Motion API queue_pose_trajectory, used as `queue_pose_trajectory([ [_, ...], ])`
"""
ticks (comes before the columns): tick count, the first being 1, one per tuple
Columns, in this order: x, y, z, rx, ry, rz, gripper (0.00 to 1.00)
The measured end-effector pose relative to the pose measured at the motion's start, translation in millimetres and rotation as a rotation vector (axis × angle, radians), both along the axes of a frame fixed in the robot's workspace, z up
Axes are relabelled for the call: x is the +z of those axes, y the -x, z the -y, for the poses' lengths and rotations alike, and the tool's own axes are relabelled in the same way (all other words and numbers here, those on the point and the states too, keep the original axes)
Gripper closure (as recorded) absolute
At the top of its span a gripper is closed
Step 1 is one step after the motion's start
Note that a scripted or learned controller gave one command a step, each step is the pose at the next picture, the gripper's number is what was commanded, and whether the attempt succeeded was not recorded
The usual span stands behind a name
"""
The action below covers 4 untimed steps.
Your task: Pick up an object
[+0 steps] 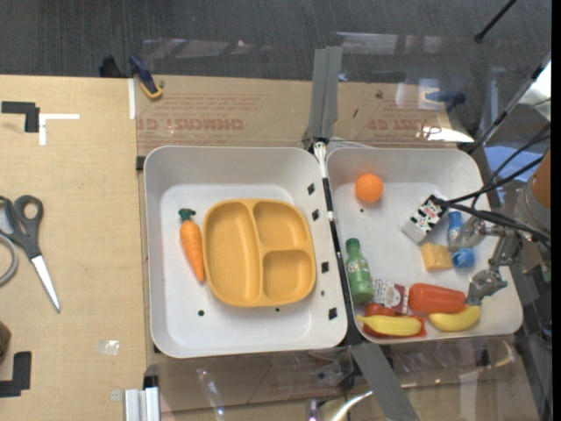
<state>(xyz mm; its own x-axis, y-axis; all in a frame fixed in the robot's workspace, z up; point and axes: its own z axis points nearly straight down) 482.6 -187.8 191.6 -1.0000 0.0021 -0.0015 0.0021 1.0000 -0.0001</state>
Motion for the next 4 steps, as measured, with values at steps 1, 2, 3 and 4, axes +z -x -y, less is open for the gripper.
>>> queue_pose_trajectory([
  [1, -99, -41, 22, -0.011, 0.001, 0.002, 0.0],
  [2, -98, -40, 33, 0.009, 0.002, 0.004, 0.0],
  [3, -97, -17, 33, -0.132, 0.002, 0.008, 0.0],
  [4, -94, -2, 26, -0.286, 0.004, 0.021, 0.0],
])
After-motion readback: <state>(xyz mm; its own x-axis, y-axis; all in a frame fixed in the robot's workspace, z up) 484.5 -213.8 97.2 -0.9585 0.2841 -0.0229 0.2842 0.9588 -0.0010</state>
